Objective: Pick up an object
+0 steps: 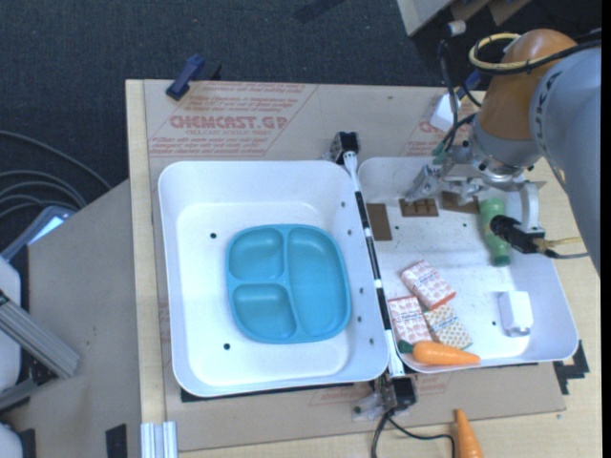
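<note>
Partly hidden by the arm (535, 84), the end effector (434, 191) — grip state unclear — hovers over the right bin (544, 337).

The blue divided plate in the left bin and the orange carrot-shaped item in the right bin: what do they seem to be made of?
The light blue three-compartment plate looks like moulded plastic: uniform colour, smooth rounded ridges, a soft matte sheen. The orange carrot-shaped toy at the near edge of the right white bin also looks plastic, evenly coloured and smooth, though rubber or foam cannot be ruled out.
</note>
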`<action>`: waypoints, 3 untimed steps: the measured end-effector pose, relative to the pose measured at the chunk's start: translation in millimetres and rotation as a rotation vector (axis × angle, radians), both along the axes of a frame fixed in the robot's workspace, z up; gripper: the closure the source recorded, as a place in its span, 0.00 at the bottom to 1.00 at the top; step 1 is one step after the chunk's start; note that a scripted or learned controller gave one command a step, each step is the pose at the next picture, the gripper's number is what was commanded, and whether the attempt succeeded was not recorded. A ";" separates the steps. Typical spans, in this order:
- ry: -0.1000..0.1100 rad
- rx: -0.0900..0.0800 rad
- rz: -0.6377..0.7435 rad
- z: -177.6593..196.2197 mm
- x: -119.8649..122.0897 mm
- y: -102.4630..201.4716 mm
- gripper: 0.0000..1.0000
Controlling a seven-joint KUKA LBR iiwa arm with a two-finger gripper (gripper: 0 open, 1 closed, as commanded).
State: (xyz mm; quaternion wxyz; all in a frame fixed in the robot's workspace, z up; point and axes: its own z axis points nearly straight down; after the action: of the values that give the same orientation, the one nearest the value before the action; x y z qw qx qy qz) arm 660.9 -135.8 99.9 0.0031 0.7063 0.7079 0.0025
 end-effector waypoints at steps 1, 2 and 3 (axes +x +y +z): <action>-0.002 0.000 0.001 10.6 0.7 0.3 1.00; 0.008 0.003 0.000 85.5 -61.3 90.8 1.00; 0.010 0.002 -0.002 84.8 -61.9 89.7 0.00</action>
State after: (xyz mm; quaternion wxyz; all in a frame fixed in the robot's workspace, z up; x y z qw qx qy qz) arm 599.0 -46.2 184.7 -0.0011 0.7070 0.7072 -0.0004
